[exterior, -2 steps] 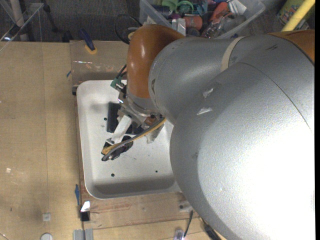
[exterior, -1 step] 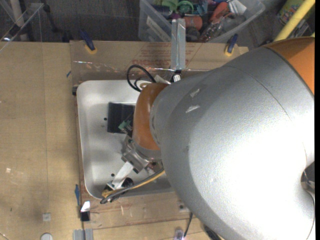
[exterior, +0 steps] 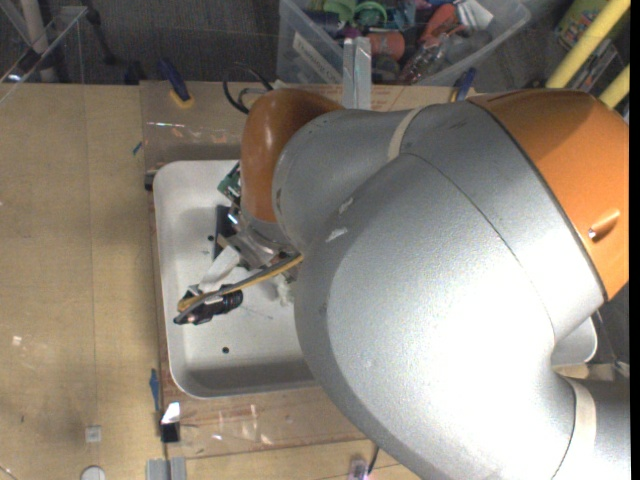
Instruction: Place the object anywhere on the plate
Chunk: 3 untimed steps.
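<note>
On the tan surface point(exterior: 70, 268), the big grey arm point(exterior: 430, 268) reaches into a white bin point(exterior: 185, 368); I cannot tell if its gripper point(exterior: 232, 236) is apart or together.

Bare floor lies open along the left wall and near corner of the shallow white plastic bin point(exterior: 190, 360). The bulky grey arm with its orange band point(exterior: 430, 268) blocks everything to the right, covering the bin's other side.
</note>
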Motion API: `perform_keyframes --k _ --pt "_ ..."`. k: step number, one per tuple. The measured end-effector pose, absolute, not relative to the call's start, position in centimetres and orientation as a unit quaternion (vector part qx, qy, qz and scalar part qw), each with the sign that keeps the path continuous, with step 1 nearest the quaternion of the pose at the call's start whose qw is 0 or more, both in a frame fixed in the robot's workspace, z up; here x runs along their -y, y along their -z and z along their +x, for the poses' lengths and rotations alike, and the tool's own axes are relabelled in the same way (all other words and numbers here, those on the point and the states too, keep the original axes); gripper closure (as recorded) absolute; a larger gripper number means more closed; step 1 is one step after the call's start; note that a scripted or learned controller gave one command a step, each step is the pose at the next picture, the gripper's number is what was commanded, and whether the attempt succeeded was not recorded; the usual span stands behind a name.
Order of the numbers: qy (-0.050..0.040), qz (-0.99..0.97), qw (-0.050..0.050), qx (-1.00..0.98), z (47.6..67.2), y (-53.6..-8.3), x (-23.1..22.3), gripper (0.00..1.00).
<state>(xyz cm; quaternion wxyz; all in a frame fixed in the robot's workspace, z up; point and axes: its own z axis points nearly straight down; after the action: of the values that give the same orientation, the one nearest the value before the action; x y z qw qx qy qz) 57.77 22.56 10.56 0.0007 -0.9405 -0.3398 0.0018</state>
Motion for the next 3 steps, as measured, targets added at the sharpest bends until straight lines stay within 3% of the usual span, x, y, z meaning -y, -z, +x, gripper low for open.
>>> perform_keyframes --k 1,2,3 --pt "-0.0014 -0.908 0.001 0.420 59.7 -19.2 -22.3 0.00" --pt "0.0042 -0.936 0.001 0.351 53.1 -9.0 -21.7 0.00" --pt "-0.0122 -0.895 0.009 0.445 59.7 -8.8 -18.1 0.00"
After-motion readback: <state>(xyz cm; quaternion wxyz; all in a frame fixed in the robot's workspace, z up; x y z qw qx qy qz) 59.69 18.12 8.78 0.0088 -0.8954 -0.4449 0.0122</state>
